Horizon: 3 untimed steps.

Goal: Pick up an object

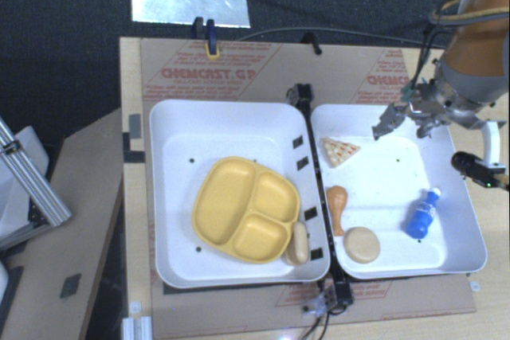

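A: Where is the gripper?

B: Over the back of the right bin, near its far wall, low and slanting in from the right. The fingers look spread a little, with nothing between them. It holds nothing.

A: What could it pick up?

B: The nearest thing is the pizza slice, lying flat just in front and to the left of the fingertips, apart from them. I judge that is the likely target, since the arm points that way.

A: What else is in that bin?

B: One drumstick near the divider, one round bun touching its lower end or just beside it, and one blue bottle lying tilted towards the right wall. Four things, spread well enough that each can be reached alone.

A: And the left bin?

B: One yellow tray with three compartments, flat in the middle, and one pale bread roll wedged between the tray's corner and the divider. That tight spot would make the roll awkward to grip.

A: So two and four.

B: Yes, six in all, none lifted yet.
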### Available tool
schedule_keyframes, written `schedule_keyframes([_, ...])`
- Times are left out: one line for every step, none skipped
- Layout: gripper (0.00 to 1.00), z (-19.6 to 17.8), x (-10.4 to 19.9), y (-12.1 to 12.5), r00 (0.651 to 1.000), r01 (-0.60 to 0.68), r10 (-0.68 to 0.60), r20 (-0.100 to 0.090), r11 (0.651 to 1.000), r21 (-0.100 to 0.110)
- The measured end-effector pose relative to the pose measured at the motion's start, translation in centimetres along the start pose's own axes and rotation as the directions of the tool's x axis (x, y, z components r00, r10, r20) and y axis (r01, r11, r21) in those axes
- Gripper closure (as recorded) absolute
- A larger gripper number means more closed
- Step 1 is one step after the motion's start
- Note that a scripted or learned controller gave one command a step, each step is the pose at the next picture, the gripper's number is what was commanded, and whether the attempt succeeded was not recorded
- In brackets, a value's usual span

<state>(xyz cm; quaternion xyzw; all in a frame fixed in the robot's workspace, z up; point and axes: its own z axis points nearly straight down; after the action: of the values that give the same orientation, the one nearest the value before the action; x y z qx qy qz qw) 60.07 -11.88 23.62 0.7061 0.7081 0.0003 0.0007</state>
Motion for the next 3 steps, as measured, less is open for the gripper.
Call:
schedule_keyframes([0.0,5.9,-0.7,0.0,1.0,-0.002,0.002,-0.001,1.0,0.004])
schedule_keyframes([0.0,10.6,-0.6,0.9,1.0,0.0,0.0,-0.001,1.0,0.004])
schedule_keyframes([0.0,15.4,-0.5,0.8,1.0,-0.001,0.001,-0.001,1.0,0.004])
